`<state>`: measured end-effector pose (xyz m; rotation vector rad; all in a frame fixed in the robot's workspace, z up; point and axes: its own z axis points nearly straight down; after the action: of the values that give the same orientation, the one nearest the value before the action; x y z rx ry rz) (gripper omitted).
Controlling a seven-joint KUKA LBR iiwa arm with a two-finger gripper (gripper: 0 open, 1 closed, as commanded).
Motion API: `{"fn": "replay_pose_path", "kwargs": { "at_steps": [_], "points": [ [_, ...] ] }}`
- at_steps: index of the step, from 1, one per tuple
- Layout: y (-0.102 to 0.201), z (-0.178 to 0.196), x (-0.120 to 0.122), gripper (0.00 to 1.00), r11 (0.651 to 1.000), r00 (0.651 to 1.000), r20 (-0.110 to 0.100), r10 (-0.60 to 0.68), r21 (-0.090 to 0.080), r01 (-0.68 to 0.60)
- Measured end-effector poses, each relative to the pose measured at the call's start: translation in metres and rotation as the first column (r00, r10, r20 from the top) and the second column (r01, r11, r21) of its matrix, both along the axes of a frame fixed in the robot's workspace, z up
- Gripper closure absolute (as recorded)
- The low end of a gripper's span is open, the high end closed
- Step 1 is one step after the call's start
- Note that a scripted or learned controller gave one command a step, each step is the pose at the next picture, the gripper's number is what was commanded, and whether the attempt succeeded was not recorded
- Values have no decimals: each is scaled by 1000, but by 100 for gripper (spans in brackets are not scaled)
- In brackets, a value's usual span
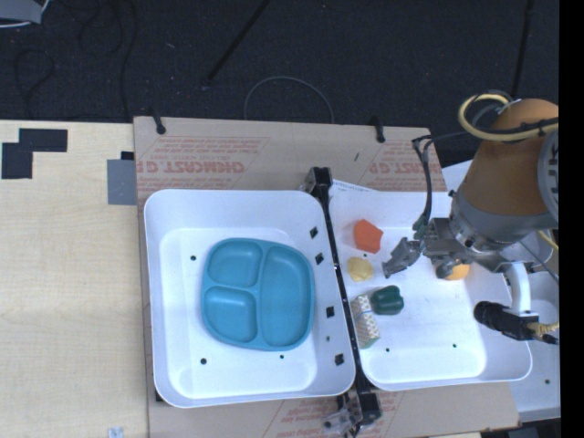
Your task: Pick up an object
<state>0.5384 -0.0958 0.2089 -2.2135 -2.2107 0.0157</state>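
I see the pale wood counter (64, 290) w/ a brown cardboard sheet (237, 158) on it, carrying two shallow white bins side by side. The left white bin (173, 372) holds a teal plastic divided plate (256, 293), three compartments, lying flat near the bin's centre. The right white bin (429, 359) holds the small stuff.

The grey arm w/ the orange band (507, 167) comes in from the right, bent down over the right bin's far right part, wrist pointing left and downward. Its tool (400, 258) hangs low over the bin floor, just right of the small items. I can't tell how far it's open; the dark tip is too small and blurred to read, and I see nothing between its parts.

Task things, all in the right bin's left half: an orange block-like piece (368, 235) furthest back, a dark green pepper-shaped toy (387, 300) near the middle, a patterned, brownish packet (365, 318) against the divider, touching or just beside the green toy, and a small yellow lump (360, 268) between orange piece and green toy. The tool is nearest the yellow lump, apart from it.
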Motion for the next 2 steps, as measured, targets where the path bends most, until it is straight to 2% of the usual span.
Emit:
{"fn": "replay_pose_path", "kwargs": {
  "at_steps": [1, 2],
  "points": [
    [0, 7, 3, 0, 1000, 1000, 12, 2, -1, -2],
    [0, -36, 2, 0, 1000, 1000, 8, 1, -1, -1]
  ]
}}
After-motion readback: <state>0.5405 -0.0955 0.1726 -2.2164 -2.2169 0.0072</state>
